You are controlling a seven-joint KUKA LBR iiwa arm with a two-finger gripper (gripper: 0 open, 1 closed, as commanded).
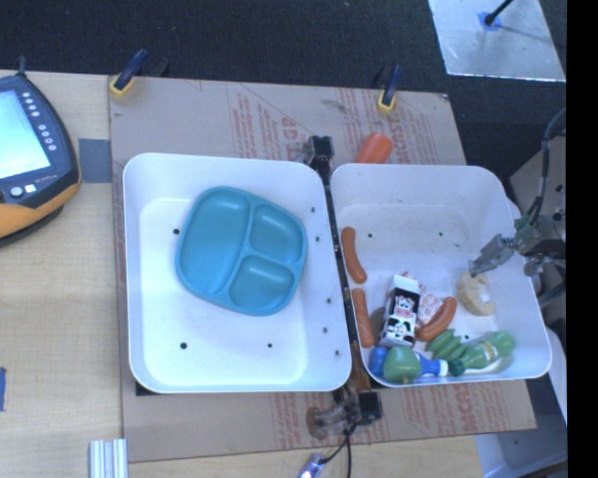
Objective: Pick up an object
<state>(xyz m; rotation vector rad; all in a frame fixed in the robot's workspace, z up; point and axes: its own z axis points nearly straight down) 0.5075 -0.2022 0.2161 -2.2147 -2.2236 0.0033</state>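
Grey, our hand (490, 255) hangs inside the right bin (419, 182), just above the bun (475, 295); we cannot tell its grip.

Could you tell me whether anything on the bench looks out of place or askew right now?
Yes: an orange carrot-like toy lies outside the bins, on the cardboard just behind the right bin. The other toys sit inside that bin, heaped toward its near edge.

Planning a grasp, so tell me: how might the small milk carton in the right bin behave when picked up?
The milk carton looks small and boxy, so probably light with flat sides to pinch. It rests against sausages, so it may shift or tip when nudged.
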